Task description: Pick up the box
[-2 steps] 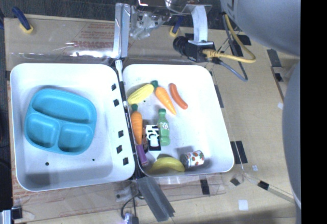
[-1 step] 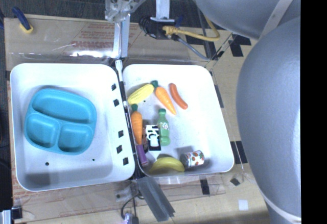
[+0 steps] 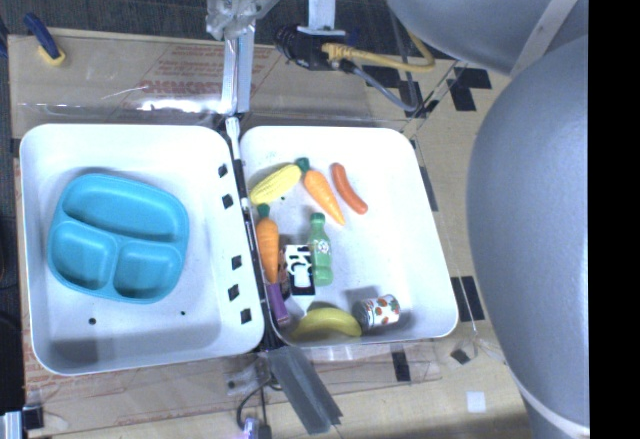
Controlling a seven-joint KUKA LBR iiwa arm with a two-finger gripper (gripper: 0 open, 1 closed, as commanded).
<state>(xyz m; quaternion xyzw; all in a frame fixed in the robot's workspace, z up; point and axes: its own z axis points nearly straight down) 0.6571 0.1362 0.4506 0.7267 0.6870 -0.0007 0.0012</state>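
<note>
where the bins meet, two carrots beside one box

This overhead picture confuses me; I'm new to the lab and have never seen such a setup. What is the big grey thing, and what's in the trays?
The camera looks down at a slant on a bench. The big grey shape on the right is a robot arm reaching in. Its gripper hangs at the top, above the bench beyond the bins, holding nothing. The left bin holds a blue divided tray. The right bin holds toy food: corn, two carrots, a sausage, a green bottle, a banana, a can, and the small black-and-white box it should pick.
</note>
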